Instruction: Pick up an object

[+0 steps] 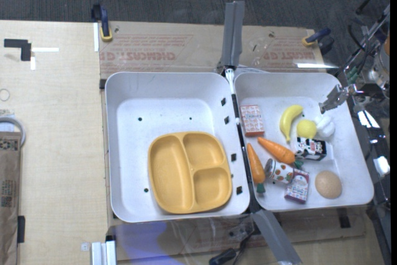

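The tool [330, 101] hangs at the right bin's [366, 195] far-right edge, its state unclear; the banana [289, 119] seems light, best gripped mid-length.

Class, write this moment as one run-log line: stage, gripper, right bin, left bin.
stage: approach, nothing lifted | gripper: above right bin's far right edge | right bin: banana, two carrots, egg | left bin: yellow tray
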`<state>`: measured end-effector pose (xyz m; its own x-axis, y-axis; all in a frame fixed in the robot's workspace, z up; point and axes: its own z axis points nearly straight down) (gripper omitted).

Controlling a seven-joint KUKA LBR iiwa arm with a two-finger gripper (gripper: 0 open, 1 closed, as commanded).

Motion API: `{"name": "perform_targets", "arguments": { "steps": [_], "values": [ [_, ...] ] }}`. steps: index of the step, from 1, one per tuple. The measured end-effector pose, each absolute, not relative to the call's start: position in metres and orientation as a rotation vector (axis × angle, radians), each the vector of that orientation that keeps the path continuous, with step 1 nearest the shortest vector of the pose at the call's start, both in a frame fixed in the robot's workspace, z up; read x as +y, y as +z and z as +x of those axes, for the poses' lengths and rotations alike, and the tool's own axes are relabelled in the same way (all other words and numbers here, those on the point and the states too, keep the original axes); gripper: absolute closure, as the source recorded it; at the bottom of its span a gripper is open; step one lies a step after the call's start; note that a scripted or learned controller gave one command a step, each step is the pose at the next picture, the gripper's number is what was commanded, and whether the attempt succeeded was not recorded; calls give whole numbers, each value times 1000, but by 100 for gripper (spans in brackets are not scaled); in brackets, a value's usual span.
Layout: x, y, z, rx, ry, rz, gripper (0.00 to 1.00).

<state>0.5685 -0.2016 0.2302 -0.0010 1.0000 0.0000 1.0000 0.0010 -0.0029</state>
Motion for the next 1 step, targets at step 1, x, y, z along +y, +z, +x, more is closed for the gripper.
{"name": "perform_targets", "arguments": {
  "steps": [1],
  "values": [
    [-167, 109, 587, -2230, -6, -2221, 0]
  ]
}}
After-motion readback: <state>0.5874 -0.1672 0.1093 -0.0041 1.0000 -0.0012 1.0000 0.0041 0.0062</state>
